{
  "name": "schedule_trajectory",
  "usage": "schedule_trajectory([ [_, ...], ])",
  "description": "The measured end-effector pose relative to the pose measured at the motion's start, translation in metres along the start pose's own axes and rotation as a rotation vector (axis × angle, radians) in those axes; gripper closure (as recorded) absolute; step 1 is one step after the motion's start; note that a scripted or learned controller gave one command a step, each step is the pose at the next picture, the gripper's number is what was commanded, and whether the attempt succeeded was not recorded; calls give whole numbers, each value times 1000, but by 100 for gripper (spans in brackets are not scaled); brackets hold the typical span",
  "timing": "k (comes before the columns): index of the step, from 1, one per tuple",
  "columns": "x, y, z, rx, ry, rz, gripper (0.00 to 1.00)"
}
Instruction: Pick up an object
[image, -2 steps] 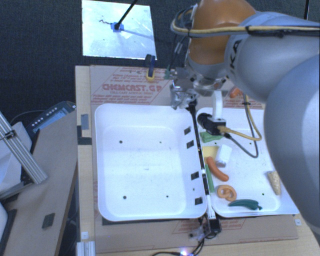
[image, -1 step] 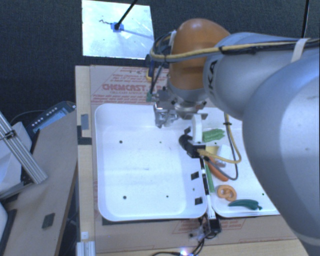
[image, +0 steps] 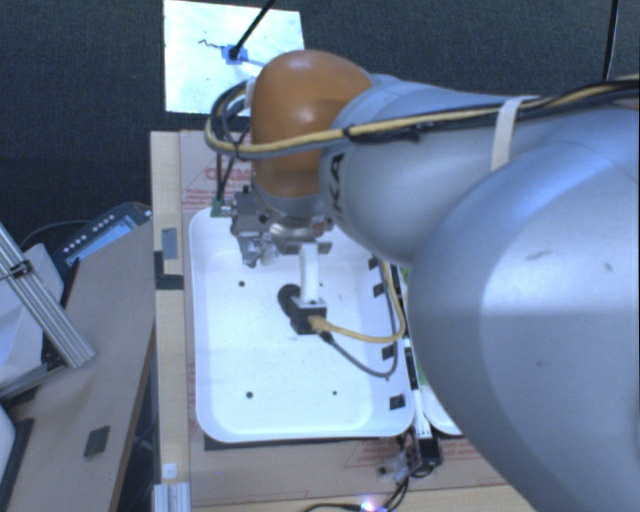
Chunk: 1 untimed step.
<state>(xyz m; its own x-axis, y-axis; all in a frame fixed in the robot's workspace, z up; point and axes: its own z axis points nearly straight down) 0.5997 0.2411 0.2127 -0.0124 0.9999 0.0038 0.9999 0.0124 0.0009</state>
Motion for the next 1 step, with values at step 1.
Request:
schedule_trajectory([
  [1,-6,-16,-104,-9,1,7,100],
])
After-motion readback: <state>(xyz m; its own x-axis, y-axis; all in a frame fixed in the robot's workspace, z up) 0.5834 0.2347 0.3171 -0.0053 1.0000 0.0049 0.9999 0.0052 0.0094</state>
